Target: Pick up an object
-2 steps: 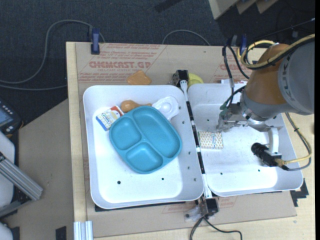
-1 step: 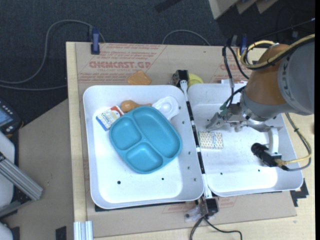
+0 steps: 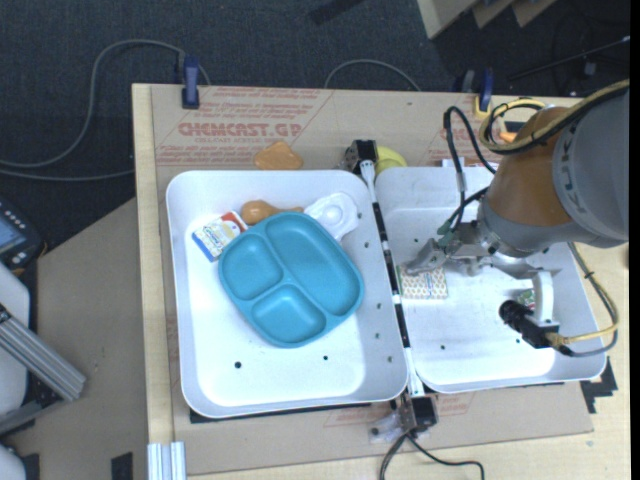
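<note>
One flat speckled packet (image 3: 424, 285) is lying in the right bin (image 3: 480, 368), near its left wall, with the gripper (image 3: 420, 260) being held just over it; its opening cannot be told. In the left bin (image 3: 200, 368), one blue divided tray (image 3: 288, 278), one small carton (image 3: 214, 236), one orange item (image 3: 257, 211) and one white piece (image 3: 333, 211) are crowding the upper half.

The bench (image 3: 160, 268) bears the left bin (image 3: 200, 368) and right bin (image 3: 480, 368).

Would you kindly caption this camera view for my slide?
Gripper poised over a small packet in the right bin; blue tray fills the left.
</note>
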